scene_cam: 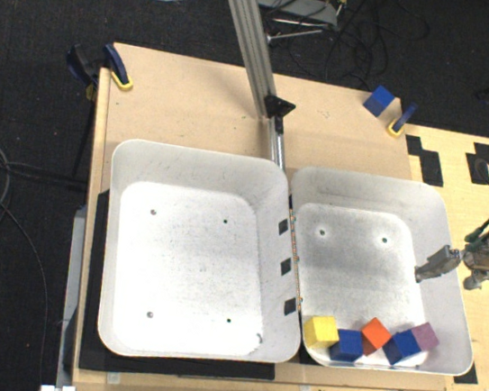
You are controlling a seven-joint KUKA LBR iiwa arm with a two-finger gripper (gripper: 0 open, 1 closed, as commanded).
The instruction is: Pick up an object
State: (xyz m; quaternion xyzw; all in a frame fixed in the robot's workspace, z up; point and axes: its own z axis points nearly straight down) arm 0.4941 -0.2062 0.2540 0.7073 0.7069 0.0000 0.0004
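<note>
While the grey two-finger gripper (444, 276) hangs over the right rim of the right-hand shallow white plastic bin (362, 199), its fingers (435, 262) stand apart with nothing between them. One finger slants down and left over the bin's floor; the other is a small dark shape near the frame's right edge. Five small cubes are crowded along the near wall of that bin, below and to the left of the gripper and apart from it: a yellow cube (322, 329), a dark blue cube (349, 344) touching it, an orange cube (376, 334), a second dark blue cube (402, 347), and a pale purple cube (425, 336) closest to the near right corner. The left-hand shallow white plastic bin (198, 169) lies just beside the right one, their inner rims meeting. Both rest on the light wooden surface (193, 110). A lone blue cube (380, 99) sits on the far edge of that surface, well apart from the bins, and a slim grey metal pole (250, 36) slants down to the gap between them
</note>
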